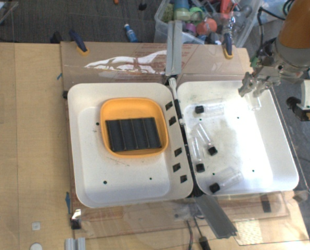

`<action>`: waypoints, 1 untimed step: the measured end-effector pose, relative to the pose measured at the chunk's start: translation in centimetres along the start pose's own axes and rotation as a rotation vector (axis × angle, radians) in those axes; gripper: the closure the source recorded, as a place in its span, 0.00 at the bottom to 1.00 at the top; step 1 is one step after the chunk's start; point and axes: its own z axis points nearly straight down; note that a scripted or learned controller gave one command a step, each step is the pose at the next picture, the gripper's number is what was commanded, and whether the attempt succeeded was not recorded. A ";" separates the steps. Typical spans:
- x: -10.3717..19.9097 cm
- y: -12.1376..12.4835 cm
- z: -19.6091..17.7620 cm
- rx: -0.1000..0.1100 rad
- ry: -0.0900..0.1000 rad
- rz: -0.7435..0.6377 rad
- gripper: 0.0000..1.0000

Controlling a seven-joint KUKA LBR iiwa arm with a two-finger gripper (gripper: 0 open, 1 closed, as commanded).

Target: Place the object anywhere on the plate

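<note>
Object: the clear tubes with black caps lie scattered in the right bin (280,139); I count about four. One tube (207,108) lies near the bin's far left part, its black cap pointing left. Another tube (203,139) lies slantwise near the bin's middle left, cap toward the near side. A third tube (197,152) lies just beside it, close to the divider. A fourth tube (225,181) lies in the near part, cap at its near-left end.
Plate: the orange plate (134,108) sits in the left bin (87,181), toward its far half. A black ribbed block (133,134) lies on the plate and covers most of its middle.
My gripper: my gripper (254,87) hangs over the far right corner of the right bin, at the rim. My fingers point down and left. I cannot tell whether they are parted or closed; they are small and blurred against the white bin.
Object relative to my gripper: all the tubes lie to the left of and nearer than my gripper. The closest one is the far-left tube, and it is still well apart. I see nothing between my fingers.
Arm: my orange band (300,20) shows at the upper right.
</note>
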 end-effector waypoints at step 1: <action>1.9 -0.1 1.0 0.003 0.003 -0.205 1.00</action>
